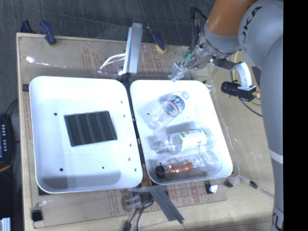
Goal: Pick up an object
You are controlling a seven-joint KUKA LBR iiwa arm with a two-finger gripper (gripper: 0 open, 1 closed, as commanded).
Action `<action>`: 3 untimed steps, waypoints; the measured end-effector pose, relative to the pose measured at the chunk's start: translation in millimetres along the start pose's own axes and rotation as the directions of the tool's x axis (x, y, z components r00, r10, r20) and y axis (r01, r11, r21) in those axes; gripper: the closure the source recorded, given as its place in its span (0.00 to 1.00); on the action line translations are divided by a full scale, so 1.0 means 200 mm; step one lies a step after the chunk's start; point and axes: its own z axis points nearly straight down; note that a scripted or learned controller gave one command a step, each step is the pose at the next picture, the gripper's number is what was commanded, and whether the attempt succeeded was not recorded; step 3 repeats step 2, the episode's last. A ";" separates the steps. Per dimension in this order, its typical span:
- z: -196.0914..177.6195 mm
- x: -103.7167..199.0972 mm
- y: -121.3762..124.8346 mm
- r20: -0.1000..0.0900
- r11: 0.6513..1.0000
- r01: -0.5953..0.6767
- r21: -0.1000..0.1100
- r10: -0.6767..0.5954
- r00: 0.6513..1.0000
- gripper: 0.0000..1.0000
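Grey arm's claw [185, 67] hovers over right bin [219, 129]; its opening is unclear.

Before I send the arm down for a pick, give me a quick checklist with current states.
1. Targets present: ok. Three clear bottles lie in the right bin: blue-label bottle, green-label bottle, red-label bottle.
2. Gripper over a target: not ok; it sits at the bin's far rim, beyond the blue-label bottle.
3. Gripper free of a load: cannot tell.
4. Bottles separated: blue-label ok; green-label and red-label lie close together, cannot tell if touching.
5. Left bin: holds just a dark ribbed pad, ok.
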 end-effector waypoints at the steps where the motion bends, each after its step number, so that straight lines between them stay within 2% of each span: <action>1: 0.00 0.00 0.00 0.000 1.000 0.001 0.001 -0.001 1.000 0.00; 2: 0.40 -0.07 -0.10 -0.002 1.000 -0.015 0.003 0.015 1.000 0.00; 3: 0.40 -0.07 -0.10 -0.002 1.000 -0.015 0.003 0.015 1.000 0.00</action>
